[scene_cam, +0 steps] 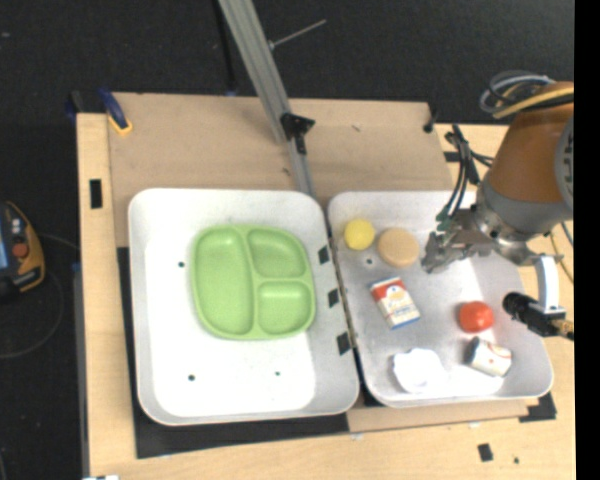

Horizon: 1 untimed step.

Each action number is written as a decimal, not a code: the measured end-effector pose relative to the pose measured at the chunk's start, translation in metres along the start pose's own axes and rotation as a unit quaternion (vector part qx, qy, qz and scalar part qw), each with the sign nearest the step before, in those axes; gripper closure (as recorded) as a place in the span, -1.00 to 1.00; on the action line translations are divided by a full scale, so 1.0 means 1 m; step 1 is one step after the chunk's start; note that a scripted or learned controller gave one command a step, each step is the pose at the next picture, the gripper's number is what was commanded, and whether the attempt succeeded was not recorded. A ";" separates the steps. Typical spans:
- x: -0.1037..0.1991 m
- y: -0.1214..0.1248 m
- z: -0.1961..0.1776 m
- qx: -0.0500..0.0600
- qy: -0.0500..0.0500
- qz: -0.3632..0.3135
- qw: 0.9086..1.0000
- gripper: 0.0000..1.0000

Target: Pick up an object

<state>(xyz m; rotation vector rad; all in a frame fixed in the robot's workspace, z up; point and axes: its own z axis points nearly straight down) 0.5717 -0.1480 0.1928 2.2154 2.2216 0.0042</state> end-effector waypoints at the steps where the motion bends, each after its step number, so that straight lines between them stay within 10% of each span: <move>1: -0.005 -0.003 -0.063 -0.001 -0.001 0.000 1.000 1.00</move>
